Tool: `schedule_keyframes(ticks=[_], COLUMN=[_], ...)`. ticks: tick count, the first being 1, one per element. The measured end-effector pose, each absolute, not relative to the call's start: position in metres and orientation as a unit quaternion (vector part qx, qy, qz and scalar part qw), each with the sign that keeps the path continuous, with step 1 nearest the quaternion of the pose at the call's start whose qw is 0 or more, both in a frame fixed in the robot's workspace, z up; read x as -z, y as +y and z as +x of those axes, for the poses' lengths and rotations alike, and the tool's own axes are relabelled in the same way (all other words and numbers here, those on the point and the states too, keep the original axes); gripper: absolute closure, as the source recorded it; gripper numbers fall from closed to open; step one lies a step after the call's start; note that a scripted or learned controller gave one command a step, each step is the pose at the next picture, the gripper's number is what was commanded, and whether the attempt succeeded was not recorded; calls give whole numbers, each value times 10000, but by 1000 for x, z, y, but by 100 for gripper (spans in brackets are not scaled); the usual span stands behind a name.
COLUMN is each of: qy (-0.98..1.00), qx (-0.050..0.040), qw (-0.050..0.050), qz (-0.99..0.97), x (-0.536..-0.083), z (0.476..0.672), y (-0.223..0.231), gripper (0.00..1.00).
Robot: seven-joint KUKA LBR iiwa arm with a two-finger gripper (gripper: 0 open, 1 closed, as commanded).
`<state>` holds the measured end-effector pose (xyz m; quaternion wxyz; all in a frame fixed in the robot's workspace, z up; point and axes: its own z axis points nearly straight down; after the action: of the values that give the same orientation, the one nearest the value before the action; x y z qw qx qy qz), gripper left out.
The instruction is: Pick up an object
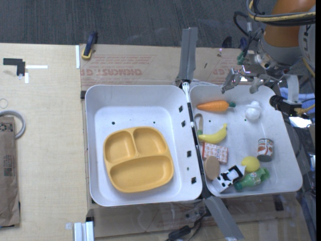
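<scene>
Where end effector (pixel 243 82) hovers, carrot (pixel 215 106) lies below-left.

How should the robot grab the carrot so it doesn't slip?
Probably by its thick orange middle, coming straight down from above. The carrot lies flat, pointing sideways across the right bin, so fingers should close across its narrow width. The gripper hovers near the bin's far edge, and nothing crowds the carrot.

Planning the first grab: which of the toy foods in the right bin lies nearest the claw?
The carrot, orange with a green tip, at the bin's far edge just below the claw. The banana and lemon lie farther down.
</scene>
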<state>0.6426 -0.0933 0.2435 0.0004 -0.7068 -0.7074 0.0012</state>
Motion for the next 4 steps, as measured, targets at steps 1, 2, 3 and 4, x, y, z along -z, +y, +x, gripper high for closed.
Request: schedule_keyframes(ticks=[1, 2, 3, 4], qy=[-7953, -8368, -8744, -8735], qx=[-9, -1, 0, 4], qw=[-13, -15, -3, -18], qz=[-6063, -5476, -4852, -4868], x=[-364, -111, -92, -101], z=[632, 659, 589, 589], y=[-113, -101, -128, -129], gripper=[0, 0, 0, 100])
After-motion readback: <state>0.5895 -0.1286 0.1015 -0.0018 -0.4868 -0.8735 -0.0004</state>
